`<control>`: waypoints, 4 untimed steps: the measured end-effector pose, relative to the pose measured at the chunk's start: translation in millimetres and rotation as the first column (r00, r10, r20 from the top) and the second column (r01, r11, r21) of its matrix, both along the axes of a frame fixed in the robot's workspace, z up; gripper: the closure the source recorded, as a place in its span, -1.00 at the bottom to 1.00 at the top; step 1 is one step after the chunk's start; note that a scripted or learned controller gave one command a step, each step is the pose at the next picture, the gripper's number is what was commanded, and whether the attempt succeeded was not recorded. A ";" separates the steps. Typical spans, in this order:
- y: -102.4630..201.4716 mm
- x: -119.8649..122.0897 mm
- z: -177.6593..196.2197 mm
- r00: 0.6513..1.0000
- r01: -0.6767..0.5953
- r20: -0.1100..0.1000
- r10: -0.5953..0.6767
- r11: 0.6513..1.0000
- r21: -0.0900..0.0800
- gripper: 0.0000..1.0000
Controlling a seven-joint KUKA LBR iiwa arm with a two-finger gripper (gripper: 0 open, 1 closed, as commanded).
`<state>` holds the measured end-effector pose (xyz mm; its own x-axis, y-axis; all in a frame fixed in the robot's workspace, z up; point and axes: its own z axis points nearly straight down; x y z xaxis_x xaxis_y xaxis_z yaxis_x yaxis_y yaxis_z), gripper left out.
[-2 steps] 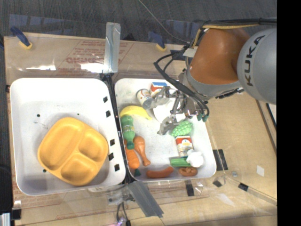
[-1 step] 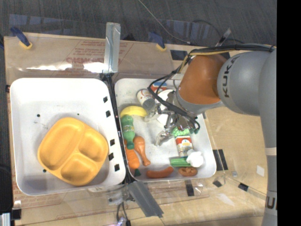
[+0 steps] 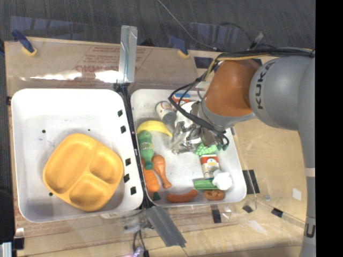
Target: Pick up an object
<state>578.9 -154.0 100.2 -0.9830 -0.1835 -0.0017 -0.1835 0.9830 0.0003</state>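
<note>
The tool (image 3: 185,138) hangs low in the right bin (image 3: 236,162), beside the banana (image 3: 153,127) and the green bottle (image 3: 146,145); whether it is parted or closed, I cannot tell. A good grasp would settle on one item, since the toys lie crowded against each other.

Grey arm (image 3: 284,90) reaching in from the right, orange band above wrist, hand (image 3: 185,138) lowered, pointing left

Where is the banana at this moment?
The banana lies in the right bin, near its left wall toward the back, just above the green bottle and left of the gripper.
</note>
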 end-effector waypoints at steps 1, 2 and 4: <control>-36.9 52.9 168.3 1.000 0.021 0.009 -0.021 1.000 -0.005 1.00; -53.9 54.4 22.3 0.916 -0.401 -0.009 0.401 0.916 0.007 1.00; -53.5 79.8 56.2 0.648 -0.762 0.002 0.762 0.648 -0.004 1.00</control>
<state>658.7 -207.5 156.4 -0.4973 -0.8676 -0.0032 -0.8675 0.4973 -0.0041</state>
